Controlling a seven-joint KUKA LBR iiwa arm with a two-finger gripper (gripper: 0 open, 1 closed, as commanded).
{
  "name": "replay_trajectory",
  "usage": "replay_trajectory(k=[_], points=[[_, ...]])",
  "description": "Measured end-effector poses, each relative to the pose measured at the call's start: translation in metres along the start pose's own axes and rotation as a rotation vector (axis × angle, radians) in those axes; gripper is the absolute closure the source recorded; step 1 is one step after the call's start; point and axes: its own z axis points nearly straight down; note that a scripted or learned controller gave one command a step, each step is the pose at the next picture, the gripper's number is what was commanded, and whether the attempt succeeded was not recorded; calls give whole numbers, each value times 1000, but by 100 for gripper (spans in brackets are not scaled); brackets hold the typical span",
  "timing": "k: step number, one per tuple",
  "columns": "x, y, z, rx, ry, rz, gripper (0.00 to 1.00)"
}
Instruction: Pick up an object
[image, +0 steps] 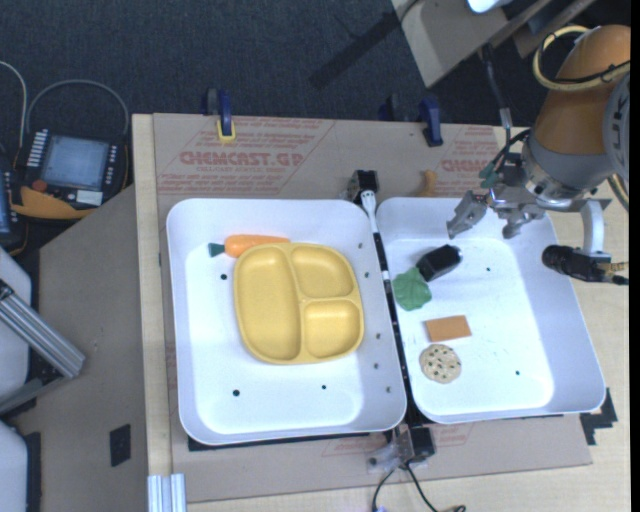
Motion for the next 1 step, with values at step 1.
replay_trajectory(k=[1], points=[[2,-1,65,2,0,0,0]])
